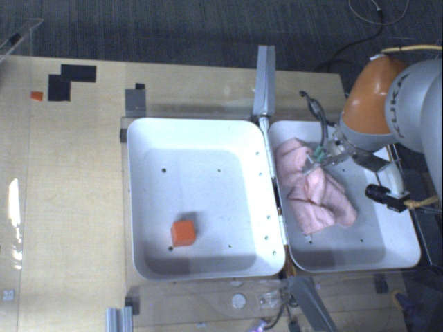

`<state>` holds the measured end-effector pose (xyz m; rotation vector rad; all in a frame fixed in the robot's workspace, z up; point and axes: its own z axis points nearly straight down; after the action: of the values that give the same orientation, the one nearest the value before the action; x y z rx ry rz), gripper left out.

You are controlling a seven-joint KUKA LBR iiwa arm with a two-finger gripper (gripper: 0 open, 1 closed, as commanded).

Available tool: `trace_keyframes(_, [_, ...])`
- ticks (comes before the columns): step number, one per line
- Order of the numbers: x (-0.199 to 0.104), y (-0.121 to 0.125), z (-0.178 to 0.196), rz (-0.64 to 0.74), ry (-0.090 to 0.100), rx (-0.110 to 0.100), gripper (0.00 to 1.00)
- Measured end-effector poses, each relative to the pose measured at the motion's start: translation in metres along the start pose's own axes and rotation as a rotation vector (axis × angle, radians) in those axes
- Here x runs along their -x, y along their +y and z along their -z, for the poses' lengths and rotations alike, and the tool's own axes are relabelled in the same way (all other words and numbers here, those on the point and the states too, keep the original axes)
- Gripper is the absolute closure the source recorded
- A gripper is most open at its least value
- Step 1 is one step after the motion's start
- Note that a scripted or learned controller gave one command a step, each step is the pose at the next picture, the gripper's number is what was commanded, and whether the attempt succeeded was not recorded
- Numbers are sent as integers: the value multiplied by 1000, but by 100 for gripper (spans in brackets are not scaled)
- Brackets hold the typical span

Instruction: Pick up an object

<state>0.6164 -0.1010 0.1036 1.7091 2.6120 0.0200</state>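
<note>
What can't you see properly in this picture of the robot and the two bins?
- The hand: its fingers sit low over the pink cloth, too small and blurred to tell open from shut, or whether they pinch it.
- The arm: cut off by the right edge.
- The right bin: the part of its floor under the cloth and arm is hidden.
- The orange block in the left bin: its underside is hidden.

A block (183,233) lies in the left bin (201,133); a cloth (313,194) lies in the right bin (387,251), gripper (320,156) above it
</note>
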Motion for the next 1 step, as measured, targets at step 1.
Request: trace_keyframes(1, [0,3,12,4,-4,7,100])
